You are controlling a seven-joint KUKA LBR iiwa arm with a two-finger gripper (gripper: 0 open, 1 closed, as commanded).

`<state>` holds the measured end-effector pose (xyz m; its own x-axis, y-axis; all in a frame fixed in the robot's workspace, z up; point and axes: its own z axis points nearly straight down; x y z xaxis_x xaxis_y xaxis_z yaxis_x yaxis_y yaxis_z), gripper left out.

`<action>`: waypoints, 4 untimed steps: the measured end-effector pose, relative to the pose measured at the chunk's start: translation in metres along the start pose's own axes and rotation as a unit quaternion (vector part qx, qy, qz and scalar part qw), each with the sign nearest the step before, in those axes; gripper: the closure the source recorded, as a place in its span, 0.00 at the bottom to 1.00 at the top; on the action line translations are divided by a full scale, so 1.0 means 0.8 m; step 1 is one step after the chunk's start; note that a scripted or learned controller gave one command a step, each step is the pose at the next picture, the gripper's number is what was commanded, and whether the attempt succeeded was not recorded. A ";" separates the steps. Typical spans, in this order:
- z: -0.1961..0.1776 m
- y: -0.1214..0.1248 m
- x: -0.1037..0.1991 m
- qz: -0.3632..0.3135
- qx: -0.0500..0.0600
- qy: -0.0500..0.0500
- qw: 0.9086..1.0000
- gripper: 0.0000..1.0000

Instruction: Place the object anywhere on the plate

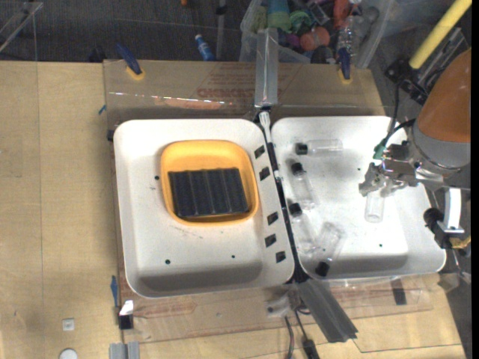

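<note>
End effector (376, 182), grip state unclear, hovers over clear black-capped vials (316, 148) beside the orange plate (207, 181).

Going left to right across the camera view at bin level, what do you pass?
Left bin → orange plate with a black ridged block → divider between the bins → clear vials with black caps → tool over the right bin.

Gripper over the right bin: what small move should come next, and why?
Probably carry across toward the yellow plate in the left bin. The gripper hangs above the right bin with a clear vial apparently at its fingertips, while other vials lie on the floor; the grasp looks uncertain.
</note>
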<state>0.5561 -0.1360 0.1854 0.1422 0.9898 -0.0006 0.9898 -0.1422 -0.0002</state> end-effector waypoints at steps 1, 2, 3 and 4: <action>-0.008 0.083 0.024 -0.015 0.000 0.000 1.000 1.00; -0.032 0.135 0.019 -0.045 -0.001 0.000 0.999 1.00; -0.073 0.135 0.033 -0.101 -0.002 -0.001 0.995 1.00; -0.111 0.136 0.032 -0.111 -0.002 -0.001 0.994 1.00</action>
<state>0.6676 -0.1263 0.2740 -0.0798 0.9968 -0.0020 0.9968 0.0798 0.0031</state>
